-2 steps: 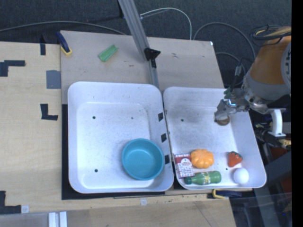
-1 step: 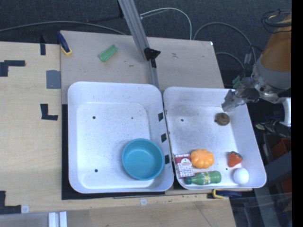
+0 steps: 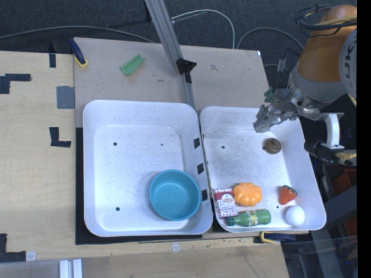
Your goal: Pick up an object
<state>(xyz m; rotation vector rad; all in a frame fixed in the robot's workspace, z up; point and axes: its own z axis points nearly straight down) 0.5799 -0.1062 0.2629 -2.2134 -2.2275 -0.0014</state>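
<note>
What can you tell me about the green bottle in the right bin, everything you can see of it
The green bottle is small, looks like glossy plastic, and has a pale label band around its middle. It lies on its side along the near edge of the right bin, neck pointing toward the left bin. The orange pumpkin sits just behind it, seemingly touching, and the red and white carton is at its neck end.

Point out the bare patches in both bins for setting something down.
Left white bin: bare everywhere except the round blue bowl in its near right corner. Right white bin: bare in the middle, left of the small brown lump. Its near edge is crowded: orange pumpkin, green bottle, white egg.
</note>
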